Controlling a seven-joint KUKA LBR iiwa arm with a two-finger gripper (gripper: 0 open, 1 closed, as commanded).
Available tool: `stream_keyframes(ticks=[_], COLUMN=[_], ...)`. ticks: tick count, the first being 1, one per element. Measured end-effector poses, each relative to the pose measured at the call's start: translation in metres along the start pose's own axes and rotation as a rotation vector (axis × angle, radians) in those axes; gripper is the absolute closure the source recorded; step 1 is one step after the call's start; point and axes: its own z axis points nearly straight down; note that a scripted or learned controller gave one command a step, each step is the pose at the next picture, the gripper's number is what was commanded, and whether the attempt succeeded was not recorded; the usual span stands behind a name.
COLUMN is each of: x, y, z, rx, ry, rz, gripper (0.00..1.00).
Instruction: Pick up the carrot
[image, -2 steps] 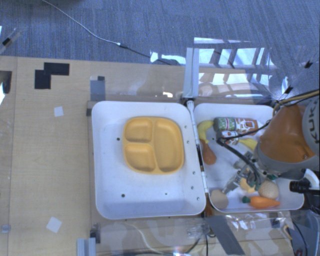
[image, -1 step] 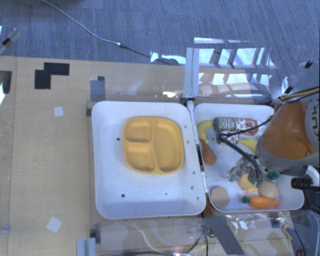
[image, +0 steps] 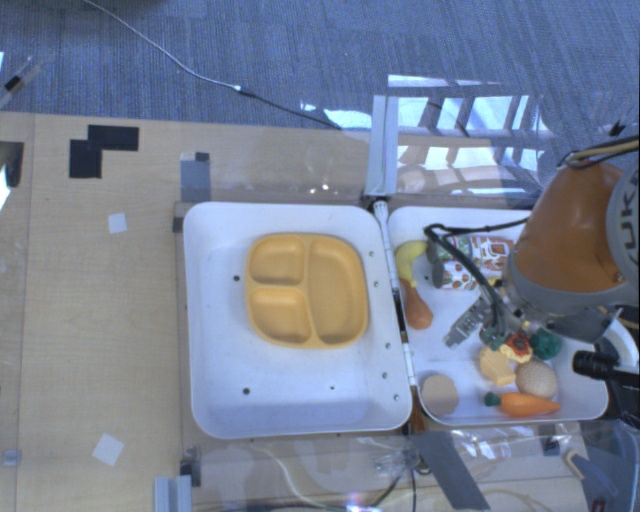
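Observation:
The carrot (image: 528, 405), orange with a small green top, lies flat along the front edge of the right bin (image: 455, 355), near its front right corner. My gripper (image: 472, 326) hangs over the middle of that bin, up and to the left of the carrot and apart from it. The grey arm with its orange band (image: 562, 232) covers the bin's back right part.
Around the carrot lie a beige egg-shaped item (image: 536, 379), a yellow piece (image: 495, 365), a red and yellow item (image: 517, 347) and a green item (image: 547, 345). An orange item (image: 417, 309), a printed box (image: 472, 262) and a beige disc (image: 438, 392) share the bin. The left bin (image: 215, 330) holds a yellow divided plate (image: 305, 290).

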Motion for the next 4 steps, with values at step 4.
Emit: stream_keyframes(ticks=[4], x=[-0.103], y=[-0.099], z=[-0.158], rx=[0.004], ry=[-0.006], rz=[-0.158], gripper=[1.0])
